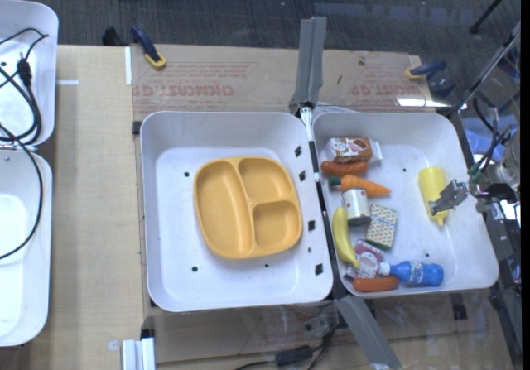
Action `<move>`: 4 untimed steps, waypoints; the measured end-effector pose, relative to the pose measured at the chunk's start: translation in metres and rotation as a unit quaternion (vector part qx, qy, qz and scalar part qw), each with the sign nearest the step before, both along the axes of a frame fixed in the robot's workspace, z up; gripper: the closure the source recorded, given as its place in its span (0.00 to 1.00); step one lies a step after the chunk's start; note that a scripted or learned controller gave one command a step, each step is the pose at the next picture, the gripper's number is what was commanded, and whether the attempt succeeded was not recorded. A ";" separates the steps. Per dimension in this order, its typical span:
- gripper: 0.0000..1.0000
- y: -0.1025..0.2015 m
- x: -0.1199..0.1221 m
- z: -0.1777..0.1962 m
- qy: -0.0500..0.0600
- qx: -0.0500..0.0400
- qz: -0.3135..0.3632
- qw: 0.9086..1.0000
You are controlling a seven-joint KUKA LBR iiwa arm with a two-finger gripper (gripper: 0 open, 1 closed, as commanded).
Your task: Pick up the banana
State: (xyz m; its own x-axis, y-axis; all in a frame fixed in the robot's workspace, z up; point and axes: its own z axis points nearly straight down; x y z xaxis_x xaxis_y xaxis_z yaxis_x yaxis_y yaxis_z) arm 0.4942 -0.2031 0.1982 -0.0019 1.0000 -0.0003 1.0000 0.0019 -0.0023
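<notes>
A: Where's the banana [341, 236]?
B: In the right bin [464, 265], along its left wall, just beside a can [357, 206], untouched.
A: And the gripper [448, 198]?
B: Over the same bin's right side, by a yellow item [431, 184], well apart from the banana. Whether it's apart or together, I can't tell.
A: The left bin [166, 219]?
B: It holds a yellow tray [247, 206].

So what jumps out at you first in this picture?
The yellow divided plate, alone in the middle of the left bin. Next, the clutter in the right bin: a banana along its left wall, a carrot and a blue bottle. The claw sits at that bin's right side, beside a yellow object.
</notes>
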 end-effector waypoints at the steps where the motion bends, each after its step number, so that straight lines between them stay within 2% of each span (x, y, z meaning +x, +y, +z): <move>1: 0.00 -0.011 0.053 -0.083 0.002 0.005 -0.085 0.996; 2: 0.00 -0.006 0.062 -0.107 0.001 0.005 -0.034 0.999; 3: 1.00 -0.008 0.062 -0.098 0.000 0.002 -0.034 0.999; 4: 1.00 0.034 0.110 0.019 -0.001 -0.001 -0.032 0.999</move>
